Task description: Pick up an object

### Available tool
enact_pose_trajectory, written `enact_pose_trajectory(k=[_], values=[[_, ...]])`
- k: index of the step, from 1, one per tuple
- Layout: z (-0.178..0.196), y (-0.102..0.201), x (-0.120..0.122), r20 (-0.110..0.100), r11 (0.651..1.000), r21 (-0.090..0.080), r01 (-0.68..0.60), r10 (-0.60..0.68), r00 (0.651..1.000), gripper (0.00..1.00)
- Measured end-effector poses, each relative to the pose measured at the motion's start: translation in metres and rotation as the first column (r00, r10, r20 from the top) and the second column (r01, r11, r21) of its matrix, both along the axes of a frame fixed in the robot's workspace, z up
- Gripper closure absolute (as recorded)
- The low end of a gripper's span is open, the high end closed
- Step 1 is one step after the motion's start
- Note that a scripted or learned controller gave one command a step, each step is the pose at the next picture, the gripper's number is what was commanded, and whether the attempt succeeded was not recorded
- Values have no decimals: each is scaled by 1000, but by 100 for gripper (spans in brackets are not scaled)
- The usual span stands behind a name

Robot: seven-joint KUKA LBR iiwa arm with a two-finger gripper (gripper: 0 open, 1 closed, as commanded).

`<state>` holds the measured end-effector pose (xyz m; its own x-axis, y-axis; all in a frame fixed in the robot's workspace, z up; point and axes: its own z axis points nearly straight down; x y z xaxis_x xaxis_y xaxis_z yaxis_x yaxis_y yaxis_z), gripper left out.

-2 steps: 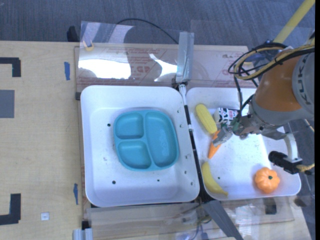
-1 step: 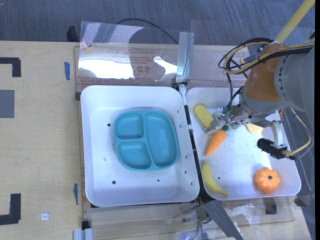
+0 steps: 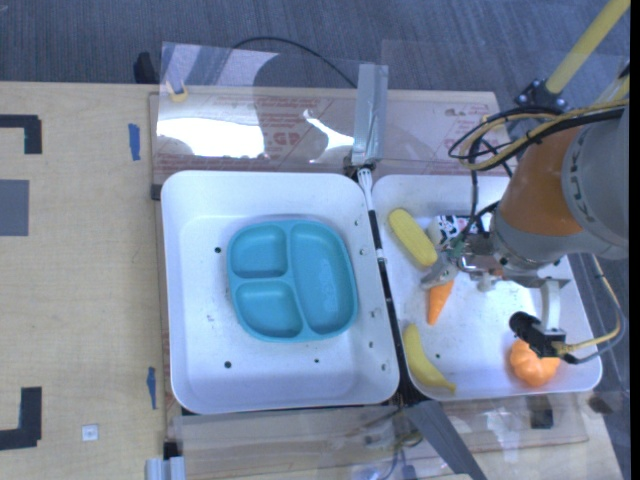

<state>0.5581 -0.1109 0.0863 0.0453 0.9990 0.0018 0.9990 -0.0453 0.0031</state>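
Observation:
The right bin (image 3: 580,298) holds several toy foods. An orange carrot (image 3: 438,303) lies near its middle, pointing towards the front. A yellow corn cob (image 3: 412,236) rests at the back left, a banana (image 3: 425,361) along the front left wall, and an orange fruit (image 3: 533,365) in the front right corner. My gripper (image 3: 463,268) is low in this bin, right at the carrot's upper end and just right of the corn. The grey and orange arm (image 3: 545,193) covers the bin's back right part.
In the left bin (image 3: 190,268) lies a blue divided plate (image 3: 292,278). A small black and white object (image 3: 447,227) sits behind the gripper by the corn. A divider wall (image 3: 378,268) separates the bins. Black cables loop over the arm.

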Motion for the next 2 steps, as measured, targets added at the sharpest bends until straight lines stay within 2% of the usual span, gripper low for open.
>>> enact_pose_trajectory(k=[1, 2], values=[[8, -1, 1, 2, 1000, -1, 1, -1, 1000, 100], [98, 55, -6, 0, 999, -1, -54, 54, 999, 100]])
